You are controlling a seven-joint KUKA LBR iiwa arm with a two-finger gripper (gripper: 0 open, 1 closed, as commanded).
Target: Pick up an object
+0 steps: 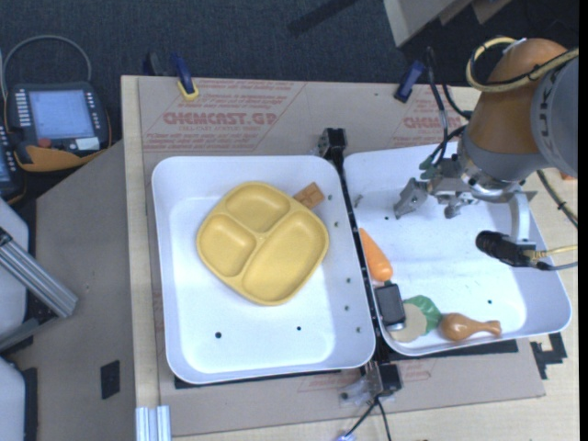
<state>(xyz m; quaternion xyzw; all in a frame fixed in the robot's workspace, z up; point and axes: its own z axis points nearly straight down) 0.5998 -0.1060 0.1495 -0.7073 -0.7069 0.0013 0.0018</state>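
Note:
My gripper (428, 204) hangs over the back part of the right bin (542, 315), open, its two fingers spread with only white bin floor between them. An orange carrot (375, 255) lies by the bin's left wall, forward and left of the gripper. At the front left corner sit a black block (390, 303), a green piece (428, 307), a beige disc (410, 325) and a brown drumstick (469, 325). The left bin (184, 338) holds a yellow divided plate (264, 242) with a small brown block (310, 194) at its back edge.
The grey arm with its orange band (514, 81) reaches in over the right bin's back right corner. A black fitting with a cable (503, 245) sticks out below the wrist. A pendant (57, 122) lies off the bench at the far left.

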